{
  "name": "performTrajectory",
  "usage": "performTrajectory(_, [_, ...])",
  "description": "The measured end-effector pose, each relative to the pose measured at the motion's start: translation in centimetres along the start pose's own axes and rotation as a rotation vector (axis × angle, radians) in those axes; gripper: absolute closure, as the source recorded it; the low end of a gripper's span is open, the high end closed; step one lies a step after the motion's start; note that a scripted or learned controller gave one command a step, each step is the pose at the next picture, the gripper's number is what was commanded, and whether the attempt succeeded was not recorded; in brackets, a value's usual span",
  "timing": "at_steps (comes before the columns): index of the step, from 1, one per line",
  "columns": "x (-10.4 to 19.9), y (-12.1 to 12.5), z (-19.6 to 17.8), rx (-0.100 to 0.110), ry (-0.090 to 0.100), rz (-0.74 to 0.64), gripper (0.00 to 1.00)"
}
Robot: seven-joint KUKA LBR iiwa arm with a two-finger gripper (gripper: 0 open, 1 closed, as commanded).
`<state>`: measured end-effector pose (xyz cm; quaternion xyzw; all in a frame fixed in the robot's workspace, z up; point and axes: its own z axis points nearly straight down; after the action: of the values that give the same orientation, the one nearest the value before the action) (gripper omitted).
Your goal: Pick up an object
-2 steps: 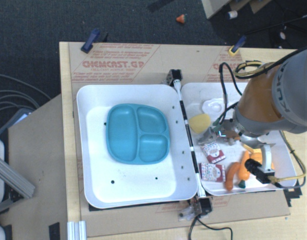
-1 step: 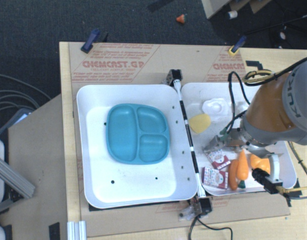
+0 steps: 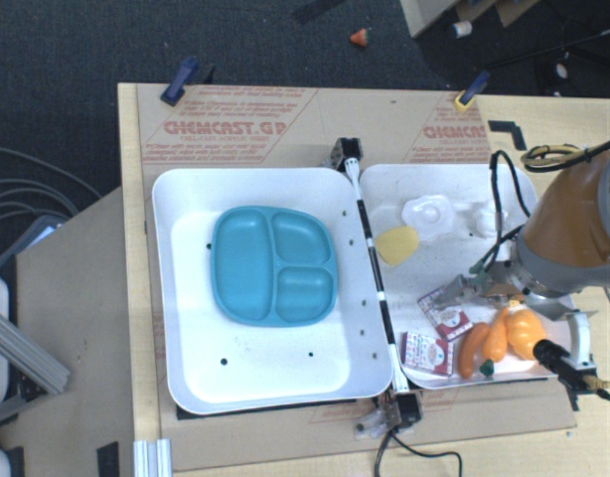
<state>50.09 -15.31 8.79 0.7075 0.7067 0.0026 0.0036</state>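
Low in the right bin (image 3: 439, 179), gripper (image 3: 454, 294) touches a red-and-white packet (image 3: 450, 321).

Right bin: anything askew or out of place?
Mostly ordinary clutter. In the right bin, the red-and-white packet lies tilted in the near corner, partly under the carrot. The yellow piece rests against the divider wall. The blue plate sits flat in the left bin. Nothing spilled or damaged.

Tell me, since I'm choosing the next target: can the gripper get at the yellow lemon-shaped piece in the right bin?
Probably yes. The yellow piece lies alone near the divider, nothing over it, and the arm is above the same bin.
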Motion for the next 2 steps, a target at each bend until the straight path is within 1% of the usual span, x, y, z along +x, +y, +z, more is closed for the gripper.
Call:
performTrajectory(1, [5.97,-1.94,0.03,0.002,0.002,-0.002,0.0])
performTrajectory(2, [5.65,-1.93,0.02,0.002,0.004,-0.002,0.0])
